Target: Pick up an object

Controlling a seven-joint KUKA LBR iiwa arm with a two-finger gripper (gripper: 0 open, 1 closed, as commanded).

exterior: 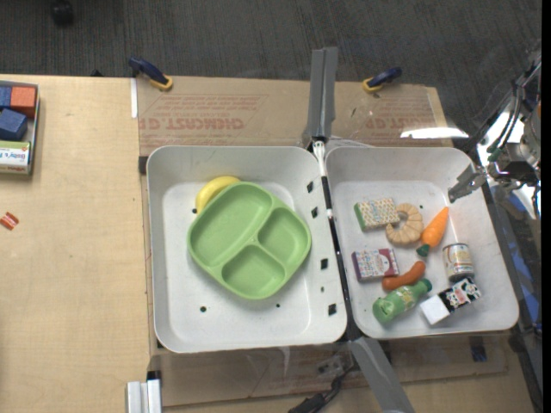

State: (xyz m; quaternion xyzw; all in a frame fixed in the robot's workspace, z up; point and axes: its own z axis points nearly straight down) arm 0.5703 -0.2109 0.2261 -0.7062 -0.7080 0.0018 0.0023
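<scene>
Right bin (344,231) holds the pickable items, all lying loose: carrot (435,228) just right of the croissant (406,224), patterned block (376,213) left of the croissant, small can (456,259) below the carrot, purple carton (374,264), red sausage (405,276), green bottle (399,300) and black-and-white carton (452,300) further toward the near edge. End effector (469,181) sits up and right of the carrot at the bin's right rim, apart from every item; can't tell if it's apart or together. Left bin (164,256) has a green divided plate (250,240) with a yellow banana (213,189) poking out behind it; on the tabletop (69,248) well left of that bin, a box of coloured blocks (17,126).
</scene>
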